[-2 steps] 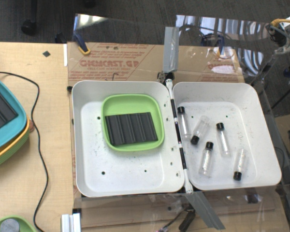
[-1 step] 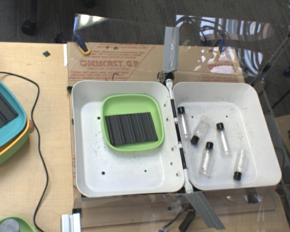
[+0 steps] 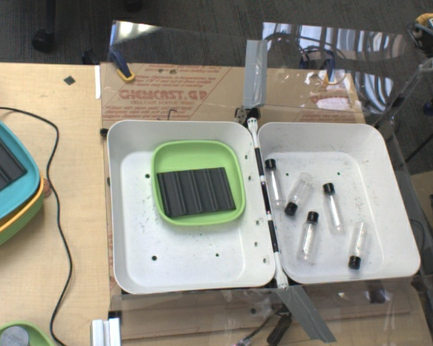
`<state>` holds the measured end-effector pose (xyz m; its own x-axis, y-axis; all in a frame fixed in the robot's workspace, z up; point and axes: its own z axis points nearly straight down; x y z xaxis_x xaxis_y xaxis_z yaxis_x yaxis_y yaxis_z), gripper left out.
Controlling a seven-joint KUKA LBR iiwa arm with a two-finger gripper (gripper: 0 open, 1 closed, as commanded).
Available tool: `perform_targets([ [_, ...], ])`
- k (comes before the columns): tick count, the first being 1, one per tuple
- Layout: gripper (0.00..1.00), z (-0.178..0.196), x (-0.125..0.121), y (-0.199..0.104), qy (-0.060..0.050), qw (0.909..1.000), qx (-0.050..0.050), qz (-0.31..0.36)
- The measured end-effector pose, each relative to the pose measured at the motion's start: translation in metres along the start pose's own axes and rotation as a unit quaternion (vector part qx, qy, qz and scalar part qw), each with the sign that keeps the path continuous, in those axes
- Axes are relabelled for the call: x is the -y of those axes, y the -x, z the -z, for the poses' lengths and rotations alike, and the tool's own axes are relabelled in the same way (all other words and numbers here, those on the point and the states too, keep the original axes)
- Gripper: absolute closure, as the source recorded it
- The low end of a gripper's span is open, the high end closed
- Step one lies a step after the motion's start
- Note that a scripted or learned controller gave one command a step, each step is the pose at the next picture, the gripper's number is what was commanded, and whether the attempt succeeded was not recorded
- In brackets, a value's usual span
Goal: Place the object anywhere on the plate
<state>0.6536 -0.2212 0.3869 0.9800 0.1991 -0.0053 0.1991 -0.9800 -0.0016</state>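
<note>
Camera view, from the left: a green plate (image 3: 195,150) bearing a dark ridged pad (image 3: 197,192) sits in the left bin (image 3: 180,265). In the right bin (image 3: 390,254), five clear black-capped vials (image 3: 308,238) lie scattered, well apart from the plate.

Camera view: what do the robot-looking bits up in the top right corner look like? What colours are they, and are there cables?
In the top right corner sits a small yellow-and-blue part on top of thin grey struts. Beside it, blue and white cables loop behind a clear panel. I cannot tell whether any of this belongs to the arm itself.
</note>
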Motion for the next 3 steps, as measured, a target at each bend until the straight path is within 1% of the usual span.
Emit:
perform_targets([
  [1, 0.0, -0.027, 0.004, -0.001, 0.0, 1.0, 0.001, 0.003],
  [2, 0.0, 0.053, 0.0, 0.0, 0.0, 1.0, -0.001, 0.003],
  [3, 0.0, 0.039, -0.001, 0.003, 0.0, 1.0, 0.0, -0.001],
])
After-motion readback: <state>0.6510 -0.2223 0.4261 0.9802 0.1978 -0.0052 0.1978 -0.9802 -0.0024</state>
